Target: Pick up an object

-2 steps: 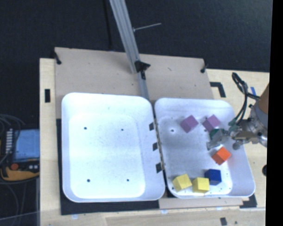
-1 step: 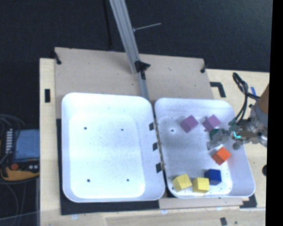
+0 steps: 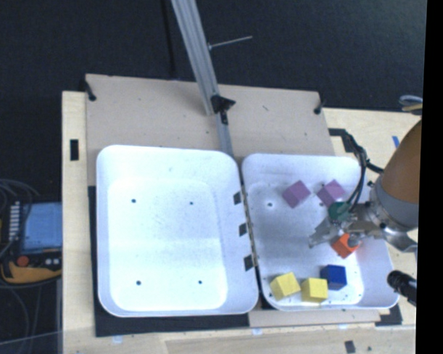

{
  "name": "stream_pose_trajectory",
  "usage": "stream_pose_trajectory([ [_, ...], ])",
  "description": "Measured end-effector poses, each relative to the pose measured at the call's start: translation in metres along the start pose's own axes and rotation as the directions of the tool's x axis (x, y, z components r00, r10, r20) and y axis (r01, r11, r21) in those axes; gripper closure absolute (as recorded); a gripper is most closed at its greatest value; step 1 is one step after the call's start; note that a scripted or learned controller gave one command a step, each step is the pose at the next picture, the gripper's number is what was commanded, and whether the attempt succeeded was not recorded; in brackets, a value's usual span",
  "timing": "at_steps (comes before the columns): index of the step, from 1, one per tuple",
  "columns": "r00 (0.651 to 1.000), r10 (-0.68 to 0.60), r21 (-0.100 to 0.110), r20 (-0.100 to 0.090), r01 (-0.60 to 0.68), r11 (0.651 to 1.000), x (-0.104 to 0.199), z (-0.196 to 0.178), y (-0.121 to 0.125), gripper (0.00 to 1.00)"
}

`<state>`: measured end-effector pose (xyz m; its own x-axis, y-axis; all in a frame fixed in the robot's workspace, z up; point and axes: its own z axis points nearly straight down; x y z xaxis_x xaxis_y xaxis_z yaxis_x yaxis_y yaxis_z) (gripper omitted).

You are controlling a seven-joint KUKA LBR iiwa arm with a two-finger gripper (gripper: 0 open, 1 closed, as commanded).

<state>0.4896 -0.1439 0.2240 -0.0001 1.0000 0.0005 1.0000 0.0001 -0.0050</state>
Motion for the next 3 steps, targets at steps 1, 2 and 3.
stream_pose_trajectory([
  [1, 1.0, 0.0, 0.001, 0.0, 0.0, 1.0, -0.002, 0.063, -0.002, 0.0],
  [2, 1.0, 0.001, -0.001, 0.0, -0.001, 1.0, -0.005, 0.106, -0.001, 0.0],
  [3, 1.0, 0.006, -0.011, 0.003, -0.006, 1.0, -0.007, 0.093, 0.002, 1.0],
])
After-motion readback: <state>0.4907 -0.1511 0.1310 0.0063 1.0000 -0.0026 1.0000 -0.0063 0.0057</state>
